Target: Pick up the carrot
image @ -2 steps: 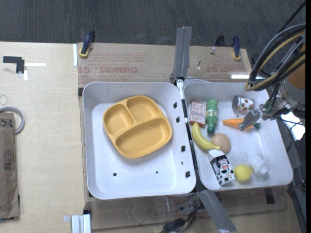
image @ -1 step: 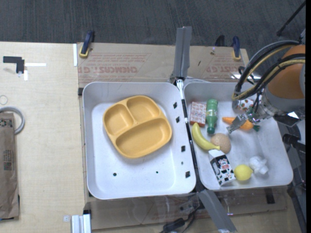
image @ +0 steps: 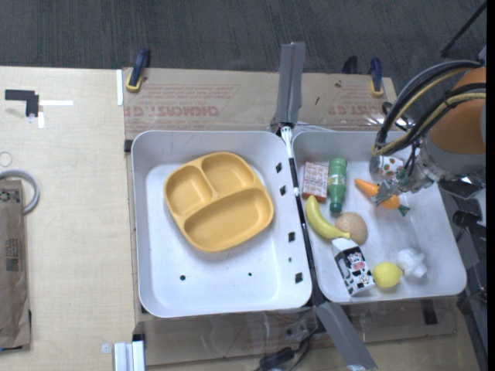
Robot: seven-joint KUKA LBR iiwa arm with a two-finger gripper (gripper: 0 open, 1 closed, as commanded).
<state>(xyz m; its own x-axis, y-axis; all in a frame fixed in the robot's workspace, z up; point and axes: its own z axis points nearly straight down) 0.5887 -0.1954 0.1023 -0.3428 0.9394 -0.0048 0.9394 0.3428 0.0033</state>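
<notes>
The carrot (image: 366, 185) is a small orange piece lying in the right bin (image: 448, 242), its pointed end towards the green bottle. My gripper (image: 389, 185) is right over its right part and covers it. More orange shows just below the gripper at the carrot's far end. The grey wrist with the orange band (image: 462, 126) comes in from the right edge, with black and yellow cables arching above it.
In the right bin lie a red and white packet (image: 315, 180), a green bottle (image: 337, 182), a banana (image: 321, 219), a brown round thing (image: 353, 225), a small carton (image: 353, 270), a lemon (image: 387, 275) and a white object (image: 411, 261). The left bin (image: 155, 284) holds a yellow divided plate (image: 220, 201).
</notes>
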